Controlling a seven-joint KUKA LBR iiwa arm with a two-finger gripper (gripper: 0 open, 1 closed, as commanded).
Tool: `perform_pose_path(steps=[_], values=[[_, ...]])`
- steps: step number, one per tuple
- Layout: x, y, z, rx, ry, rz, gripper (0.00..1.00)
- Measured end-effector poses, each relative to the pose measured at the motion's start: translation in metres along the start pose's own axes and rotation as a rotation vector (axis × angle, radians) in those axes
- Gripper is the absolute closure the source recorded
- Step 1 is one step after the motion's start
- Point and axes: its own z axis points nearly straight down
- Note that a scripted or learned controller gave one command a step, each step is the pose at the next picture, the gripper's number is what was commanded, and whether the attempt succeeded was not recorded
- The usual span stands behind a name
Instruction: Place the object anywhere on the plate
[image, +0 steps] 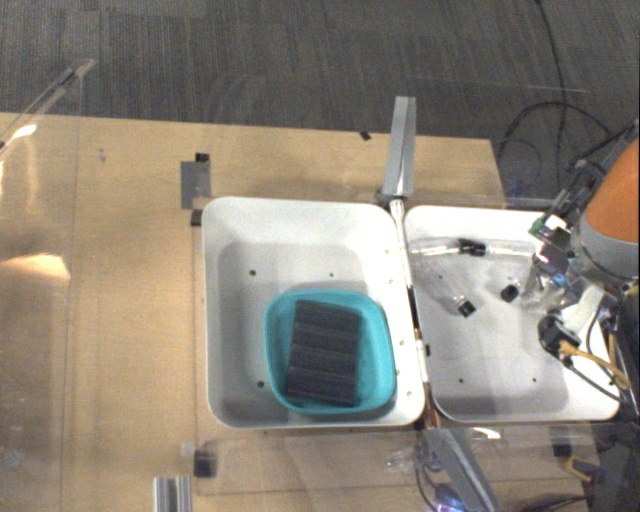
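A dark grey ridged block (323, 352) lies flat on the teal square plate (378, 345), which sits in the front part of the left white bin (230, 300). The grey arm with its orange band (612, 200) reaches in from the right. Its gripper (548, 265) hangs over the right side of the right white bin (480, 385), far from the plate and the block. Nothing shows between it and the block.
Small black pieces (466, 306) (509, 292) and a clear tube with a black end (468, 245) lie in the right bin. A grey metal post (400, 150) stands behind the divide between the bins. Cables (580, 350) hang at the right edge.
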Motion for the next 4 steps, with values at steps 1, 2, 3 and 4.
perform_pose_path(steps=[1, 2, 3, 4], values=[[0.095, -0.079, -0.001, 0.004, -0.001, 0.023, 1.00], [0.065, -0.042, -0.193, -0.006, 0.002, -0.097, 1.00], [0.126, -0.057, -0.140, 0.002, -0.001, -0.103, 1.00], [0.155, -0.129, -0.082, 0.005, -0.002, -0.093, 1.00]])
